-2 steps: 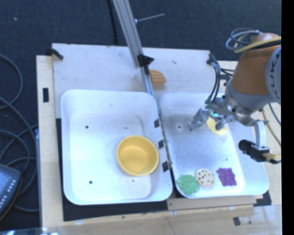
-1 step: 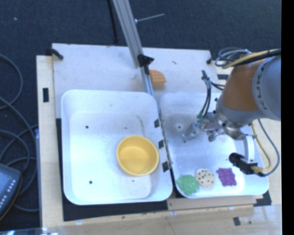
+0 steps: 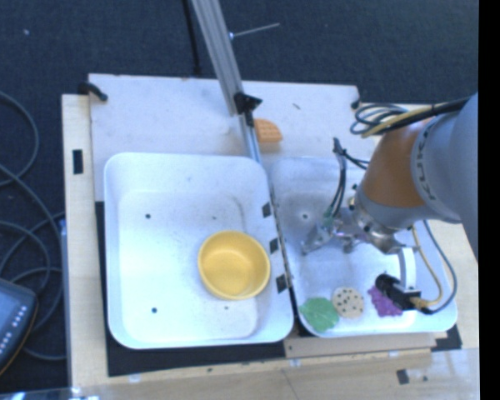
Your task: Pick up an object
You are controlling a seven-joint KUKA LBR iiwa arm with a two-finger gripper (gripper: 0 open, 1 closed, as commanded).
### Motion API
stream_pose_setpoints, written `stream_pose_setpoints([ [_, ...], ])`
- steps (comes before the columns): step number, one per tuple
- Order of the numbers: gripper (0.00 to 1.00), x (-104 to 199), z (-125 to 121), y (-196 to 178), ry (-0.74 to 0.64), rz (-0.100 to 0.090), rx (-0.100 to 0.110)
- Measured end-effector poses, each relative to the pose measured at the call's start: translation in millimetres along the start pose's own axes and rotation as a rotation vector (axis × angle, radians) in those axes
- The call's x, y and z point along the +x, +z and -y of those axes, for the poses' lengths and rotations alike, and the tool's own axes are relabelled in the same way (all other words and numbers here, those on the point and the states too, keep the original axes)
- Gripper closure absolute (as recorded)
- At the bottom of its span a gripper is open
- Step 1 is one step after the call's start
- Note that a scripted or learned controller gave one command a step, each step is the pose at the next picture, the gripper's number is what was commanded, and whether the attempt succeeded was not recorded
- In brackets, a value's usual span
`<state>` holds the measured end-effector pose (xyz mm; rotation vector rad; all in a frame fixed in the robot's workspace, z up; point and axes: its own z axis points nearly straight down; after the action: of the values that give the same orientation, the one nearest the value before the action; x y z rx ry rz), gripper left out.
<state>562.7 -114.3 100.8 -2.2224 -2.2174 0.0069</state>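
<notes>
Currently the arm (image 3: 417, 169) is reaching in over the right bin (image 3: 312, 182), its gripper (image 3: 329, 236) hanging above bare bin floor near the middle. The metal parts at the tip are too blurred and small to read — whether the fingers are wide or narrow cannot be told, and nothing is showing between them.

Candidate objects are lying along the near edge of the right bin: a green piece (image 3: 319, 313), a tan dotted disc (image 3: 347, 302) just beside it, and a purple piece (image 3: 386, 301) partly under a black fitting. A yellow bowl (image 3: 233, 264) is sitting in the left bin (image 3: 150, 182), well apart.

Judgement: the gripper is standing short of all three small pieces. A good pick is calling for travel toward the near edge, centring over the disc or green piece — both are lying clear of the wall, though close enough together that the fingers risk nudging the neighbour
</notes>
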Motion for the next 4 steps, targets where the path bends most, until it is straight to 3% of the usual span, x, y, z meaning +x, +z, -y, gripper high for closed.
stream_pose_setpoints([
  [1,1.0,-1,-2,-14,0.007,-0.001,-0.008],
  [3,1.0,-9,-10,-141,-0.005,0.001,-0.014],
  [4,1.0,-10,-11,-157,-0.007,-0.001,-0.008],
])
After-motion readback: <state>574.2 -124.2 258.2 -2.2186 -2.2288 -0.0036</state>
